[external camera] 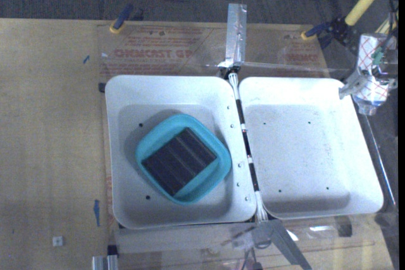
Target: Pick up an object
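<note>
Camera view: a blue dish [183,158] with a dark ridged insert sits diagonally in the left bin [120,98], room all round. The right bin [354,199] is bare. The tool [370,82] sits at the right edge; its opening cannot be told.

Faint, unreadable red lettering on bench [152,52]

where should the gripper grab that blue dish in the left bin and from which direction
Best bet is the raised blue rim of the blue dish, coming straight down from above. It lies flat in the left bin with its corners turned diagonally, so one finger should go inside the rim and one outside. The dark ridged centre looks too flat to pinch.
</note>
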Controlling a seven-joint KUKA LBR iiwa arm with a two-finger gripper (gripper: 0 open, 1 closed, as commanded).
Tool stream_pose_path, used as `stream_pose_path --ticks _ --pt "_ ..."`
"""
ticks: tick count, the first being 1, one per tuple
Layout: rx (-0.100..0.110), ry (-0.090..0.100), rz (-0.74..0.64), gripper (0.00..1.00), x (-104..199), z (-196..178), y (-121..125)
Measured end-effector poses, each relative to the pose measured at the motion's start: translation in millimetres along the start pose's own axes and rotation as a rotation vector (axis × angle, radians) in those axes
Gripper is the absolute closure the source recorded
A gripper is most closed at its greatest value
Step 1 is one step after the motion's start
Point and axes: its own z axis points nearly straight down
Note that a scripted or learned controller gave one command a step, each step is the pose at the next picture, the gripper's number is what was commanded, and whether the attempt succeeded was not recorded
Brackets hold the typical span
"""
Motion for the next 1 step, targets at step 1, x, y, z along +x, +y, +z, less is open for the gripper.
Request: stream_pose_path --ticks 1 --pt "-0.006 -0.003 -0.272 0.0 18.7 177.6 20.1"
